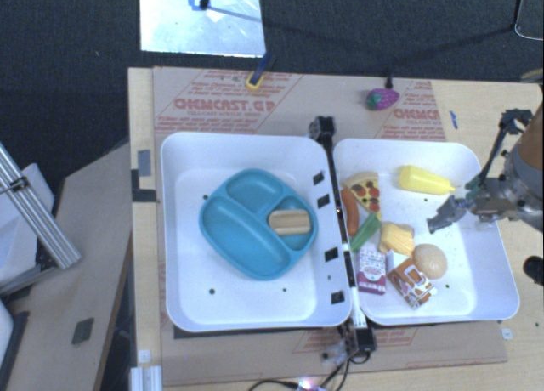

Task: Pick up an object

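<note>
Dark carpet lies all around the bench, and a shiny square plate sits on the floor behind it. On the bench are two white bins side by side. The arm comes in from the right, and its end effector hangs over the right bin. Its dark tips look close together with nothing between them, but they are small and blurry, so I cannot tell if they are open or shut. Just behind the end effector and a little to its left lies a yellow toy corn. Near it on the left, toward the front, sit a yellow chunk like cheese and a round tan bun. A small orange and white box lies in front of the bun, and a red and white packet lies beside that. Farther left are a pizza slice, a hot dog and a green pod, close to the wall between the bins. Well off to the left, in the left bin, a blue tray with parts holds a tan bread roll. Toy purple grapes lie on the bench behind the right bin.
</note>
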Action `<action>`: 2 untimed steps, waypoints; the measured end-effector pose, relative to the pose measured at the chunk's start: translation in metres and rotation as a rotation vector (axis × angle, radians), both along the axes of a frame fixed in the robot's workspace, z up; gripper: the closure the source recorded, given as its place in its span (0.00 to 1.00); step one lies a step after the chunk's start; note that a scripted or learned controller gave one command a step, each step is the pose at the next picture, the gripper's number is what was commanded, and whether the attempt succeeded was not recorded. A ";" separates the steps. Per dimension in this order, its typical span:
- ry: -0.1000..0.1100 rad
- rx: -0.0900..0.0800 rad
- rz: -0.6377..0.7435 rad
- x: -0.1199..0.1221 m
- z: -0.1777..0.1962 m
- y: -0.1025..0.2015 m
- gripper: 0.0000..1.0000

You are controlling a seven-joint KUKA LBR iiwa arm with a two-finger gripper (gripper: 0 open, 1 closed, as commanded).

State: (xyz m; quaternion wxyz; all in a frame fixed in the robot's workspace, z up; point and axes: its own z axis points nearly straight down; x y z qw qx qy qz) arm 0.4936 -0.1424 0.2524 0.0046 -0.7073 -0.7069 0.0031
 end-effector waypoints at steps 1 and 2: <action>-0.013 -0.002 0.003 0.002 0.006 0.000 0.00; -0.008 -0.001 0.002 0.010 -0.052 0.006 0.00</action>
